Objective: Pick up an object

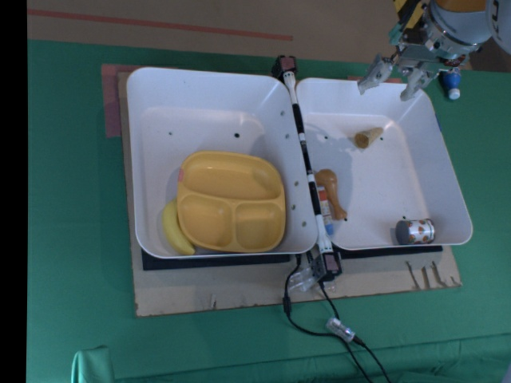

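Two-finger metal gripper [396, 80] is hanging with fingers spread apart and gripping nothing over the far rim of the right white plastic bin [447, 182], with a small tan cone-shaped object [368, 138] lying just below it on the bin floor.

Tray [231, 198] and banana [174, 231] in left bin [152, 94]; cone [368, 138], can [414, 231] in right bin [447, 182].
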You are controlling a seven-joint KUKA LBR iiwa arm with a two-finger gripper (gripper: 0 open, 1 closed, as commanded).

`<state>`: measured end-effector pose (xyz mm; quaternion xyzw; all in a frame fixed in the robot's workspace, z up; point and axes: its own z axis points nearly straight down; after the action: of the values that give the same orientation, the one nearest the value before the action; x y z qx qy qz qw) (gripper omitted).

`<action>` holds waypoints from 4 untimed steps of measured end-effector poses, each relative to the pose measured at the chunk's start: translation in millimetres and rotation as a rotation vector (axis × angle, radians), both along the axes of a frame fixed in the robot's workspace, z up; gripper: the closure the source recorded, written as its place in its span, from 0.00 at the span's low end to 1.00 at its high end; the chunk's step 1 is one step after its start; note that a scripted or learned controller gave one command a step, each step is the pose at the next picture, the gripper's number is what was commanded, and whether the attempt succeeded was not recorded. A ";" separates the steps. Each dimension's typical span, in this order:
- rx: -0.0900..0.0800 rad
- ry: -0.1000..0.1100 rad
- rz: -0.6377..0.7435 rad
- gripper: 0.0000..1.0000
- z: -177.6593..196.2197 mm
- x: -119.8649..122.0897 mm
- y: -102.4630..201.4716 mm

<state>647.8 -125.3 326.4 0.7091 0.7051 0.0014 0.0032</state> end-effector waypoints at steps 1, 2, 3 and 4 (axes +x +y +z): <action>-0.003 0.000 -0.002 0.00 -106.9 -32.9 -21.0; -0.007 -0.014 -0.006 1.00 -90.4 -30.5 -22.8; -0.007 -0.010 -0.001 1.00 -138.1 -32.3 -4.9; -0.005 -0.017 -0.002 1.00 -137.6 -110.1 21.3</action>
<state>537.7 -104.0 188.8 0.7098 0.7043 0.0057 0.0111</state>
